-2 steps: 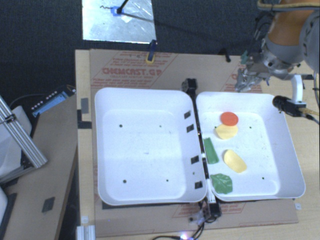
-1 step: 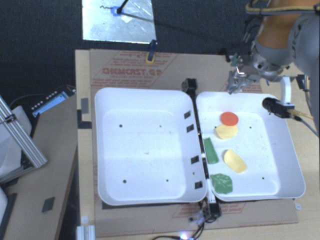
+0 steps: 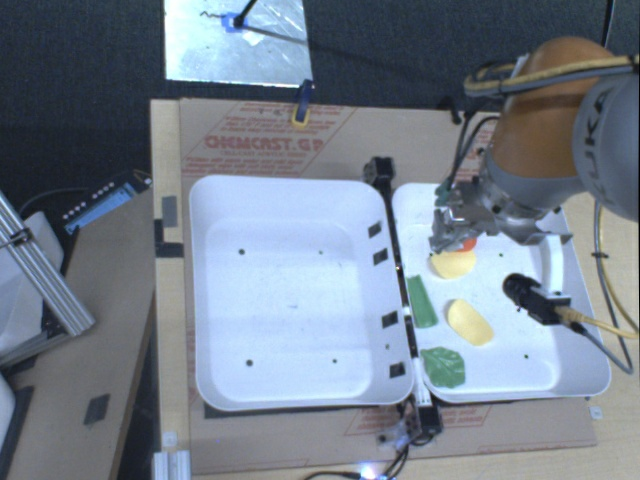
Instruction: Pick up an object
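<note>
Pincer: low over the right shallow white plastic bin, in its far half and nearer its left wall, at the end of the grey arm with the orange band coming in from the right.
Pincer state: apart or together, impossible to tell from this slanted view.
Pale yellow flat piece: on the floor of the right bin, right at the near side of the pincer; touching or just below it, hard to judge.
Small orange-red bit: tight beside the pincer, at the far edge of the pale yellow flat piece; shape unclear.
Yellow oval lump: mid-floor of the same bin, closer to its near edge, apart from the flat piece.
Dark green flat strip: lengthwise along the left wall of the right bin, just left of the oval lump.
Green crumpled lump: in the near-left corner of the right bin.
Left shallow white plastic bin: side by side with the right one, small black clips along the shared edge.
Brown cardboard sheet: under both bins, red print on its far strip.
</note>
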{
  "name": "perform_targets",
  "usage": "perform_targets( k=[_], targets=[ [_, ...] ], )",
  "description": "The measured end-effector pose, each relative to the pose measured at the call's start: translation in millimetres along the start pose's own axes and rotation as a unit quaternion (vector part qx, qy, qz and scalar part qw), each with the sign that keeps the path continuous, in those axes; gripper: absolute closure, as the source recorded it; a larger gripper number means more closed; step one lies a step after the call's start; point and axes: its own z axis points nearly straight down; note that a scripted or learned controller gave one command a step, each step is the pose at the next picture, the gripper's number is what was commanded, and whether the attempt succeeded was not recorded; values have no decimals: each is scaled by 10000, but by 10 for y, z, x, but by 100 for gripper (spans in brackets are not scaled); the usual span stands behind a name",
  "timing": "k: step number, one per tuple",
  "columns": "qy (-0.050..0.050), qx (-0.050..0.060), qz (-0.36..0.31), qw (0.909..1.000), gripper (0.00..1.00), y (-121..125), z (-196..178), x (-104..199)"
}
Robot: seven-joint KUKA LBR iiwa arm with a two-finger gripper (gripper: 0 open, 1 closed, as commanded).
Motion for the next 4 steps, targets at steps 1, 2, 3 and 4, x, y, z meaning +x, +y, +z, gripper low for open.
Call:
perform_targets(
  k=[1,2,3,4],
  targets=[
    [-16,-102,-8,9999,100,1124,-437,462],
    [-13,-51,13,10000,100,1173,-446,600],
    [-8,30,1,10000,100,204,147,943],
    [-8,-69,7,10000,100,983,92,1259]
  ],
)
